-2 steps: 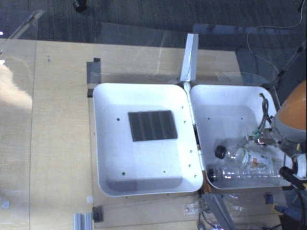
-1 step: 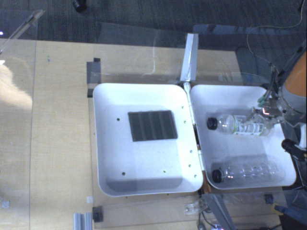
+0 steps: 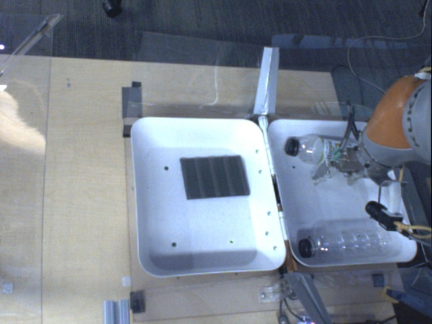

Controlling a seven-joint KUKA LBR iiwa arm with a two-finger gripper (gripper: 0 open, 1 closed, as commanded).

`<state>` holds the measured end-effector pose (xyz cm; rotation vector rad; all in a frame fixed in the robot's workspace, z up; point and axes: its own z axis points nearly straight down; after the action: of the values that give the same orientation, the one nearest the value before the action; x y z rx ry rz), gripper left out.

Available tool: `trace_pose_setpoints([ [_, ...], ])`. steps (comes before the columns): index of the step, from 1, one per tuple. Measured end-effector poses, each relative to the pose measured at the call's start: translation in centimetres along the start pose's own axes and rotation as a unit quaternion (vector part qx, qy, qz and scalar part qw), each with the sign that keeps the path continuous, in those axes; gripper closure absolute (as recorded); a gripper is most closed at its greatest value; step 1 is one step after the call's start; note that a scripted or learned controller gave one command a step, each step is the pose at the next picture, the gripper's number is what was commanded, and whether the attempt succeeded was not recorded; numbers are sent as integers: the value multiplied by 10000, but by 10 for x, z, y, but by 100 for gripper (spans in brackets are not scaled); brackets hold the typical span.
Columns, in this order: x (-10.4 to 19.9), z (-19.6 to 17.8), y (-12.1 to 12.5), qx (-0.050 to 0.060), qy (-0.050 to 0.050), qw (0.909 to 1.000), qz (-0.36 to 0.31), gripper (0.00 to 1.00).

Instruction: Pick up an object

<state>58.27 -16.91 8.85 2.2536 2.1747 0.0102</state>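
Observation:
My gripper [image 3: 335,160] hangs low over the upper middle of the right bin [image 3: 341,201], below the grey wrist and its orange band. A small clear bottle with a black cap [image 3: 302,148] lies at the bin's top left, and its body reaches right up to the gripper. It is unclear whether the two touch. Along the bin's front wall lies a larger clear plastic bottle with a black cap [image 3: 345,243], on its side and apart from the gripper. A dark ribbed rectangular pad [image 3: 214,177] lies flat in the middle of the left bin [image 3: 155,201].
A metal divider post [image 3: 266,86] stands behind the gap between the two bins. The bins sit on a pale wooden bench [image 3: 67,194]. Black brackets mark the left bin's outer corners.

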Motion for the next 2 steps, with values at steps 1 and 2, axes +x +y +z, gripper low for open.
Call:
trace_pose_setpoints([
  [1,-10,7,67,482,97,9964,-686,0],
  [2,-15,7,62,430,78,9799,-1945,0],
])
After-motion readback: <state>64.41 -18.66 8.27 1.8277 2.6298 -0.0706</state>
